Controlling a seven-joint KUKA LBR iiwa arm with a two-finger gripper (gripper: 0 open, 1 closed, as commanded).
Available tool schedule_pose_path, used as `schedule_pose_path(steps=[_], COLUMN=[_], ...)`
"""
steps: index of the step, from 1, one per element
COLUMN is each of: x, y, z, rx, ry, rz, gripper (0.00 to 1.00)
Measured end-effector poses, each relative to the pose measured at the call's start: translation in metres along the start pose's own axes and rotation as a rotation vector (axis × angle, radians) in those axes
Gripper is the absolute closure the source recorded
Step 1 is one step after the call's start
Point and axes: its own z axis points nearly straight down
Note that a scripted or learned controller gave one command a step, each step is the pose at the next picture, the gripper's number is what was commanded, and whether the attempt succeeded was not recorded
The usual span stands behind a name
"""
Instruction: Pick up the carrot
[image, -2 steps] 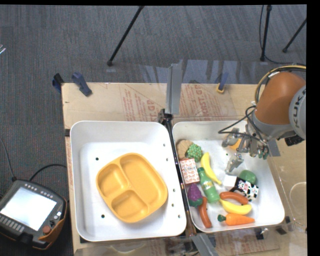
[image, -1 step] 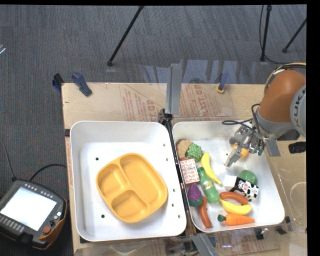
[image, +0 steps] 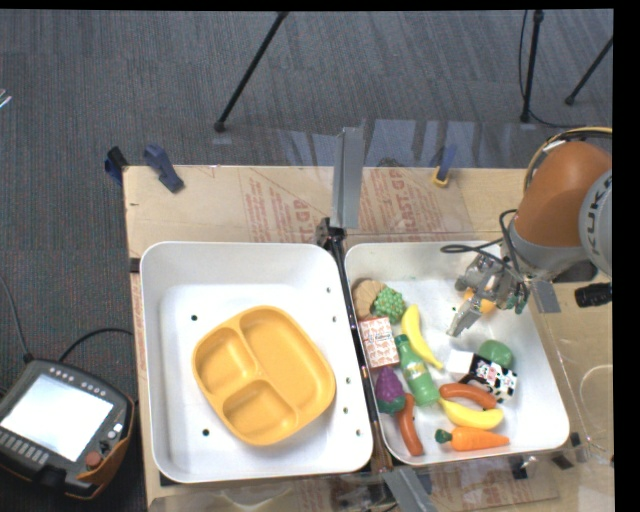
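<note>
While plastic toys crowd it, the tapered orange carrot (image: 472, 438) lies flat — glossy.

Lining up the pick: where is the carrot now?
The carrot lies at the near edge of the right bin, just below the banana.

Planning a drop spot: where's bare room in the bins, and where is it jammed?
Free: the left bin floor around the yellow plate, and the right bin's back strip above the hand. Crowded: the right bin's front half, where the bananas, green bottle, sausage and carrot lie packed close together.
</note>
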Motion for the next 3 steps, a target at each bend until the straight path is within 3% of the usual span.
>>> schedule_pose_path(steps=[1,2,3], x=[-0.001,0.012,0.070], y=[0.001,0.001,-0.041], z=[-0.012,-0.039,-0.075], rx=[-0.001,-0.001,0.000], ry=[-0.005,-0.002,-0.005], rz=[-0.003,-0.189,-0.261], gripper=[1.00,1.00,1.00])
